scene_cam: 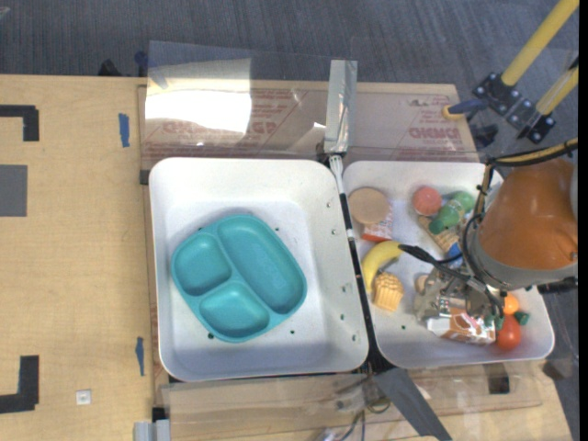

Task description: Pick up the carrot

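The carrot point(512, 306) is a small orange piece with a green top. It lies near the front right corner of the right bin point(404, 343), partly hidden under the arm's orange band point(531, 220). My gripper point(447, 294) hangs low over the front middle of that bin, left of the carrot. It is above a crinkled wrapper-like item point(462, 325). I see nothing held in it.
The right bin also holds a banana point(378, 259), a corn cob point(388, 291), a tan round item point(369, 205), a red ball point(426, 198), a green toy point(450, 215) and a red tomato-like piece point(508, 335). A teal divided plate point(239, 277) lies in the left bin.
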